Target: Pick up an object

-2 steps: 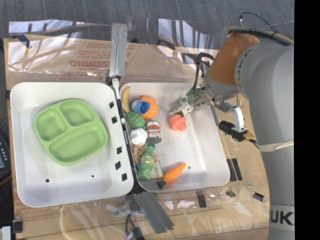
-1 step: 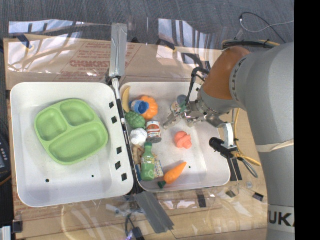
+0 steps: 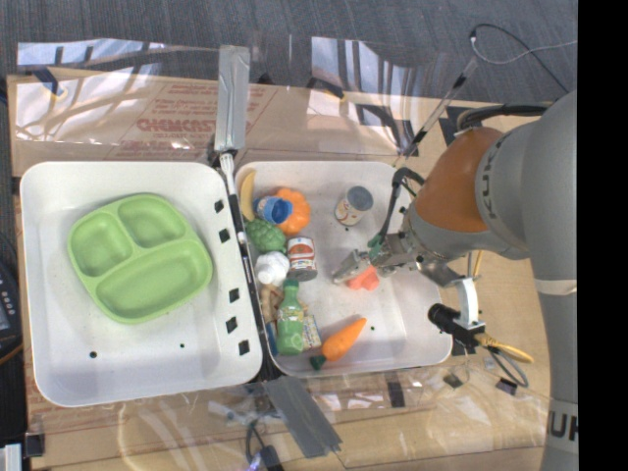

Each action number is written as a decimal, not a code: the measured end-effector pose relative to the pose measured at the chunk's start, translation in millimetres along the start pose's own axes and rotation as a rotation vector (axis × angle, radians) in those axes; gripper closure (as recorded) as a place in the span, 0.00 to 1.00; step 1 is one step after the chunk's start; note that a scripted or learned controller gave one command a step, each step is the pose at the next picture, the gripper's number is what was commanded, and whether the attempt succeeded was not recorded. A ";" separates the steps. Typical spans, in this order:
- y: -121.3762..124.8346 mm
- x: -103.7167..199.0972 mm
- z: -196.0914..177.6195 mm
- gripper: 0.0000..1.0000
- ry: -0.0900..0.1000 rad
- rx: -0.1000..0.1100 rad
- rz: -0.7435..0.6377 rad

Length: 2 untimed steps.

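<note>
My gripper is down in the right bin, near its middle. A small salmon-red object lies right under and beside the gripper's tip, touching or nearly touching it. To the left stand a small can with a red label, a broccoli piece and a blue and orange toy. An orange carrot lies near the front wall. A green bottle lies at the front left.
A round grey tin sits at the back of the right bin, and a banana lies in its back left corner. A white item rests by the left wall. The left bin holds a green divided plate.
</note>
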State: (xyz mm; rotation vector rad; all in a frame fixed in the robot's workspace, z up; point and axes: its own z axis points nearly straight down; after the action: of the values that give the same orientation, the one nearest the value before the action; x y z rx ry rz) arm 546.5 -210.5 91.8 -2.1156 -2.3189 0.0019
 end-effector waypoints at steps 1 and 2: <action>0.7 -0.6 -11.0 1.00 -0.002 0.000 -0.006; 10.2 25.0 -122.8 1.00 -0.002 -0.003 -0.079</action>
State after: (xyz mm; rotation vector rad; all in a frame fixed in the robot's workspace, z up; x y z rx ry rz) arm 554.7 -184.8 214.6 -2.0251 -2.4030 -0.0002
